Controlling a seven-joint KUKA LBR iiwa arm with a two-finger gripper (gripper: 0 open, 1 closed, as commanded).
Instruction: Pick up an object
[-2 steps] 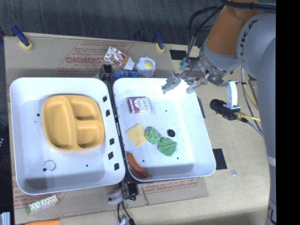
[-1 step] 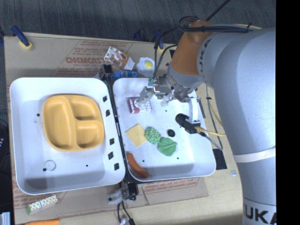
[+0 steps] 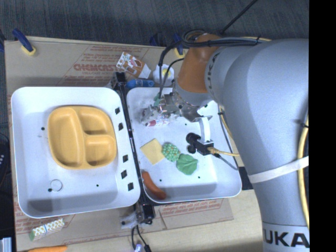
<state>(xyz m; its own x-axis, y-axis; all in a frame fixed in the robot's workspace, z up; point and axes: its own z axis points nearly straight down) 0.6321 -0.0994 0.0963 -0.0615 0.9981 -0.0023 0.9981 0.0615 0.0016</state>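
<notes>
Objects for picking lie in the right bin (image 3: 226, 185). Nearest the camera, an orange-brown sausage-shaped piece (image 3: 153, 186) rests at the bin's front left corner. Beyond it — mid-bin — a yellow cheese-like slice (image 3: 151, 151), a green textured item (image 3: 170, 151) and a green leafy item (image 3: 187, 164) sit close together. Farther back, the gripper (image 3: 161, 108) is down among small cluttered items (image 3: 157, 118); its grasp state cannot be told. Left bin (image 3: 26, 193) — contains a yellow divided tray (image 3: 81, 136).

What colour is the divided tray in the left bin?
Yellow tray, seen in the camera view.
</notes>
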